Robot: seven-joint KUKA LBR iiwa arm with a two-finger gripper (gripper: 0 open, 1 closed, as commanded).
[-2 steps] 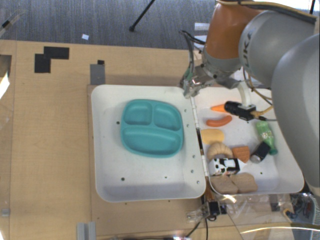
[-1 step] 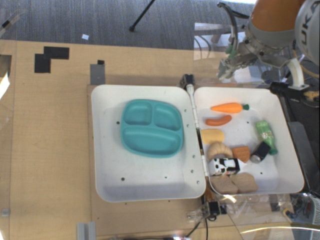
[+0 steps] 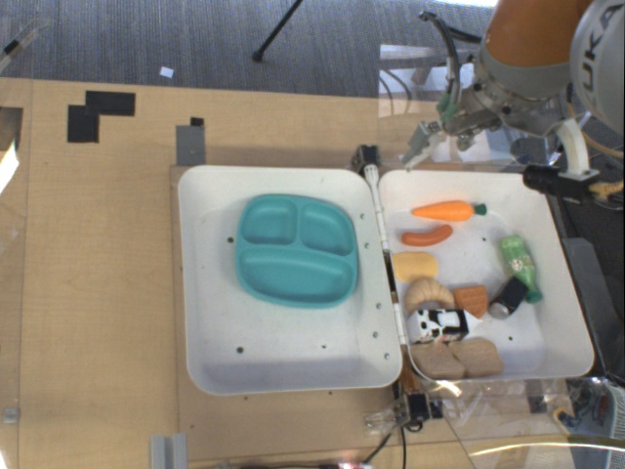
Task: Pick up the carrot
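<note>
We've got two white bins side by side: the left bin (image 3: 205,340) holds one teal tray (image 3: 296,250) with three compartments, and the right bin (image 3: 557,291) has all the small stuff. Counting that: one carrot (image 3: 447,210), one red sausage (image 3: 428,234), one yellow block (image 3: 414,264), one green bottle (image 3: 517,259), one dark bottle-ish thing (image 3: 508,298), one orange-brown cube (image 3: 472,299), one black-and-white cow toy (image 3: 438,324), plus three tan bread-looking pieces (image 3: 430,292) bunched toward the near edge.

The carrot lies flat near the far side of the right bin, green tip pointing right, sausage just beside it on the near side, not touching as far as we can see. Nothing sits on top of it.

The gripper (image 3: 422,148) hangs past the bin's far rim, up and left of the carrot, well apart from it. It's got nothing in it, and honestly we can't tell how wide it's spread from this angle.
</note>
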